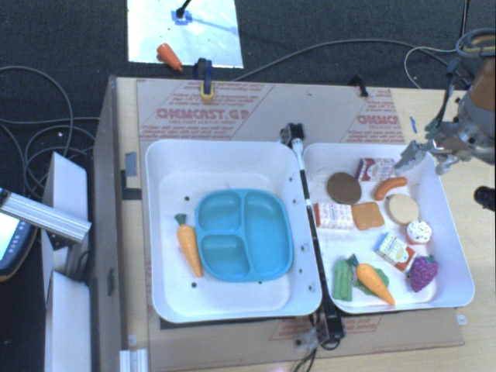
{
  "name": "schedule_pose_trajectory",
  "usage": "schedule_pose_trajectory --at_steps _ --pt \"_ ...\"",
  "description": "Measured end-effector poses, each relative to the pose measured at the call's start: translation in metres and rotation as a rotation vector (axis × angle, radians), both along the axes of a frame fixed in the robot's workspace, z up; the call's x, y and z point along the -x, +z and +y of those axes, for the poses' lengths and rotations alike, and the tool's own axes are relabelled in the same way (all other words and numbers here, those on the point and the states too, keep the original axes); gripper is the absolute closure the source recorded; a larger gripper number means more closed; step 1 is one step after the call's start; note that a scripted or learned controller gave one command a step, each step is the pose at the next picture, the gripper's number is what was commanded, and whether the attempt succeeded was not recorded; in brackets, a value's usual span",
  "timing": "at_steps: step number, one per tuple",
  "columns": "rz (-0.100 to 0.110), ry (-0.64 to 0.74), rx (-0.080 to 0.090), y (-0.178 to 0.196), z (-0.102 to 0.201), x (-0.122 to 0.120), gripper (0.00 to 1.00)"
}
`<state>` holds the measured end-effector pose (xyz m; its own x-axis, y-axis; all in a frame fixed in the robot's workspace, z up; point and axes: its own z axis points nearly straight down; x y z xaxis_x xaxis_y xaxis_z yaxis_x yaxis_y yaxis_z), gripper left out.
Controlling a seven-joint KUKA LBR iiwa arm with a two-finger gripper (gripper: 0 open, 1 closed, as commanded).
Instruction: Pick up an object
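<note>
The right bin (457, 285) holds several toy foods: a brown patty (343, 187), a sausage (390, 186), a red and white packet (374, 168), a toast slice (368, 215), a round biscuit (402, 208), a cupcake (418, 231), purple grapes (422, 272) and a carrot (373, 280). My gripper (425, 160) hangs over the bin's far right corner, just right of the sausage and the packet. Its fingers stand open with nothing between them.
The left bin (167, 177) holds a blue divided plate (244, 235) and a second carrot (189, 246). A striped packet (335, 215), a small carton (393, 249) and a green pepper (343, 277) also lie in the right bin. Cables trail at the top right.
</note>
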<state>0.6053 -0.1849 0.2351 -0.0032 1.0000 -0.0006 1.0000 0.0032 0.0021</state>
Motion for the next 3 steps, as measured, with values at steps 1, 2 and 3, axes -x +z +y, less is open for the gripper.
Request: schedule_pose_trajectory --at_steps 1,2,3 --pt "-0.001 0.001 0.000 -0.139 0.025 -0.020 0.00" --pt "0.031 -0.012 0.001 -0.147 0.068 -0.051 0.00" --pt "-0.003 -0.001 0.001 -0.110 0.049 -0.064 0.00"
